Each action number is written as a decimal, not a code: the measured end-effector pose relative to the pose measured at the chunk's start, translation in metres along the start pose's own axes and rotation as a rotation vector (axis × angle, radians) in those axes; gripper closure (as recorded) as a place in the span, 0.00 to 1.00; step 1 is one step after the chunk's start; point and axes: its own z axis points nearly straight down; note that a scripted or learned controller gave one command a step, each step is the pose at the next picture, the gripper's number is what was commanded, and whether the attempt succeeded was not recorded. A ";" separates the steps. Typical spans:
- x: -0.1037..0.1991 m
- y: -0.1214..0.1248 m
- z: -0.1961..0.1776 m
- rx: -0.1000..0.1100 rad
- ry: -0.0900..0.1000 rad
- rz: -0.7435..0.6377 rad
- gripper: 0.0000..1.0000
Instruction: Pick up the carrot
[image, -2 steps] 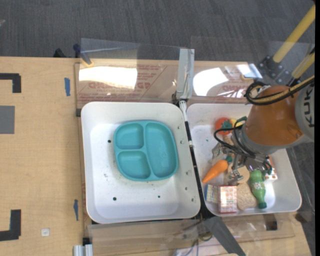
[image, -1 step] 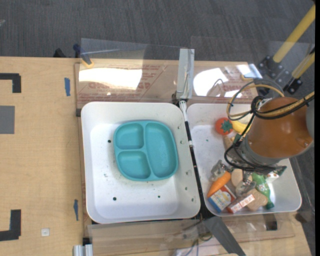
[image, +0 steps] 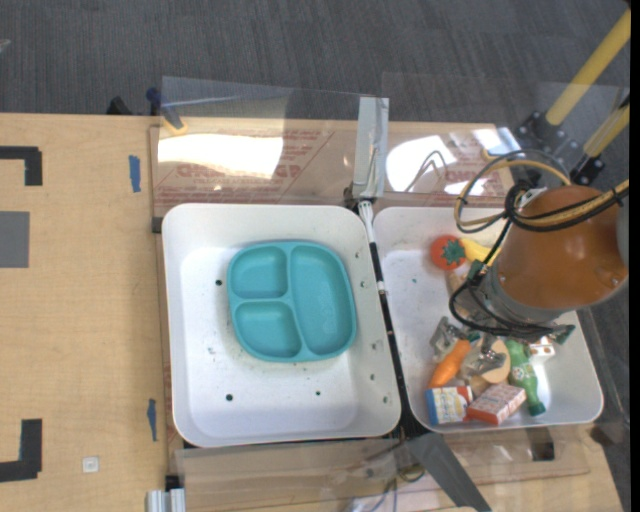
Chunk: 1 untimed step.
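Camera view shows the small orange plastic carrot (image: 449, 363) lying in the right white bin (image: 590, 395), beside toy food boxes (image: 478, 404). Just above it hangs the metal two-finger gripper (image: 468, 338); I cannot tell how it stands. A teal divided plate (image: 293, 300) sits in the left white bin (image: 190, 330).
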 end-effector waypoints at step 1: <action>-0.062 -0.004 -0.081 -0.021 0.012 -0.273 1.00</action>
